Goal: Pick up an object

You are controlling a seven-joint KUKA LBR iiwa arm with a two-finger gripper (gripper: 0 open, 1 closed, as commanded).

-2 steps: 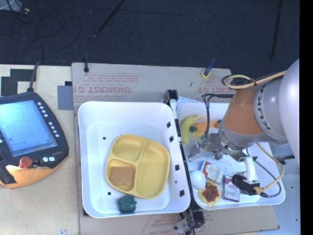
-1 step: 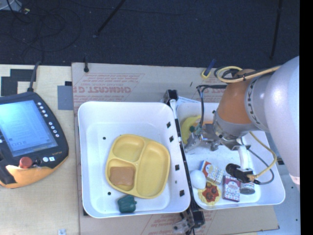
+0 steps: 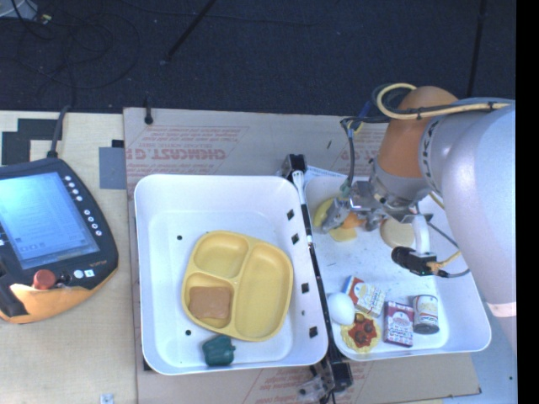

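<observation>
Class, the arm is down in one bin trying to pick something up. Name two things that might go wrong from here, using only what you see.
1. The gripper sits among crowded yellow items near the bin's left wall; it may grab two or nudge one away.
2. The black cable trailing from the arm lies near the small can and may snag or tip it.

A teach pendant [image 3: 46,234] with a lit screen lies on the bench left of the left white bin [image 3: 160,204], which rests on a sheet of printed brown cardboard [image 3: 227,141], with dark carpet [image 3: 253,40] beyond the bin.
</observation>
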